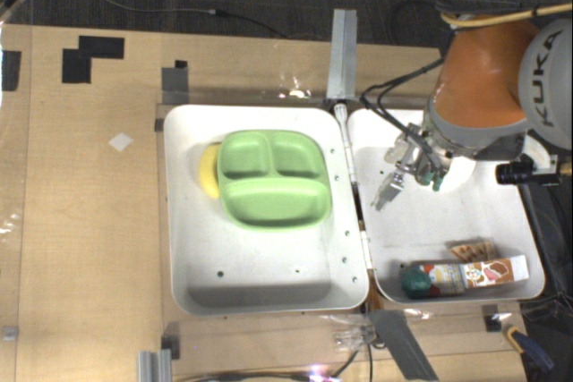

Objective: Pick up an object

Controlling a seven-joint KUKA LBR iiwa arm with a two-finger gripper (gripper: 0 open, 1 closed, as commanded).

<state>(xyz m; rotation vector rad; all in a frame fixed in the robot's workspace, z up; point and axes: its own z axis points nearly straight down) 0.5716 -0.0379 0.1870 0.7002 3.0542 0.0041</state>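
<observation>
Gripper [400, 177]: over right bin [466, 219], fingers parted, nothing between them. Tube [461, 275]: lying flat against that bin's near wall, well apart from gripper. Green tray [271, 177]: left bin [260, 273], overlapping yellow item [208, 171].

One fixed camera looks down at a slant from above the bench [89, 219], taking in both bins [269, 282]

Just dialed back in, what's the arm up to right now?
The grey KUKA arm's gripper hangs over the right white bin, above bare floor near its left wall, with nothing between its fingers. A tube with a dark green cap lies along that bin's near wall. In the left white bin, a green divided plate sits partly over a yellow object.
</observation>
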